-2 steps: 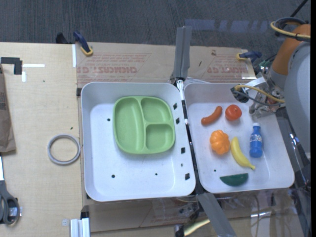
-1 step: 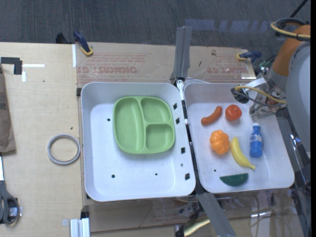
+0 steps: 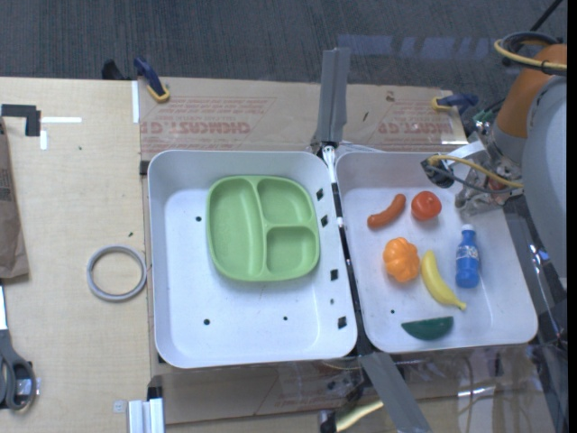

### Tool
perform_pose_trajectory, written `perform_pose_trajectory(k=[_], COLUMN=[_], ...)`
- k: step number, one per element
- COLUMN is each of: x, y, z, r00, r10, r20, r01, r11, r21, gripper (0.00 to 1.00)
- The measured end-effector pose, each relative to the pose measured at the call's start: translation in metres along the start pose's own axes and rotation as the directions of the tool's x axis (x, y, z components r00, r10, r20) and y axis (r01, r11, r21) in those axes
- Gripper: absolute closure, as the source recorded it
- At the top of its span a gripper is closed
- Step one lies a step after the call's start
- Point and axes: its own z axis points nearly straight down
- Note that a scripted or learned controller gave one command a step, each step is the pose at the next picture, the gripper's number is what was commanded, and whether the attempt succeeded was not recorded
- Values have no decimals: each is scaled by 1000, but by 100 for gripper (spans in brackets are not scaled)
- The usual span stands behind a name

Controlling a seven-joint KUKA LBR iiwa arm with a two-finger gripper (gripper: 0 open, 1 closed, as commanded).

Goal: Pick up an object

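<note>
The right bin (image 3: 505,327) holds several toy foods: an orange-red sausage (image 3: 387,211), a red tomato (image 3: 425,206), an orange pumpkin (image 3: 401,260), a yellow banana (image 3: 439,281), a blue bottle (image 3: 466,259) and a dark green piece (image 3: 427,328) near the front wall. My gripper (image 3: 475,195) hangs over the bin's far right corner, just right of the tomato and above the blue bottle, partly wrapped in cables. The grey arm with its orange band (image 3: 523,97) comes in from the right edge.
The left bin (image 3: 180,323) holds a light green divided plate (image 3: 263,227). A grey ring (image 3: 116,271) lies on the wooden bench to the left. Scissors (image 3: 13,377) lie at the front left corner. A metal divider (image 3: 332,106) stands between the bins at the back.
</note>
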Motion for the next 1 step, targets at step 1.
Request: perform_pose_trajectory(k=[1], x=[0], y=[0], z=[0], r00=[1000], r10=[0], r20=[0], r01=[0], r11=[1000], r21=[0], gripper=[100])
